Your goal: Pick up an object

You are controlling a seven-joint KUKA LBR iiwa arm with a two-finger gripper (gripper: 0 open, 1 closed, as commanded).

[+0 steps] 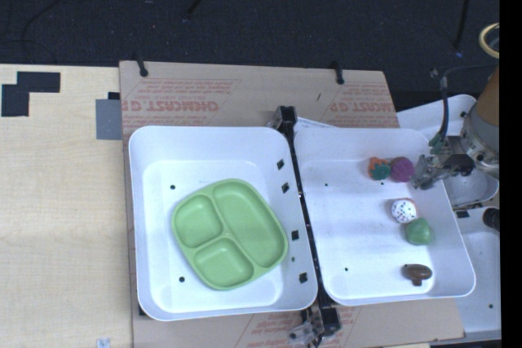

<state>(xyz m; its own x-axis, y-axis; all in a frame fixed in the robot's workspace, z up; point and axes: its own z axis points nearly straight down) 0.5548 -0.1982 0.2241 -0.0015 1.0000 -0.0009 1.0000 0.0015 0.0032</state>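
Two white bins sit side by side on a cardboard sheet, their inner rims meeting at a black clip strip, an arrangement that seems meant to keep them from drifting apart. In the left bin [155,149] a green tray [229,234] with three compartments lies flat, turned at a slant, its nearer edge close to the bin's near wall. The right bin [347,289] holds the pickable pieces, all strung along its right side: nearest, a small brown piece [417,273]; beyond it a green lump [419,233] with a white dotted ball [404,211] just beside it; farthest, a purple ball [402,169] touching an orange-and-green toy [379,169]. The gripper [431,169] hangs at the bin's right rim, just beside the purple ball, nothing visible in its grasp. Whether it is spread or closed cannot be told at this size. Its position suggests the far pair as the likely target, though their contact could make a clean grasp awkward.
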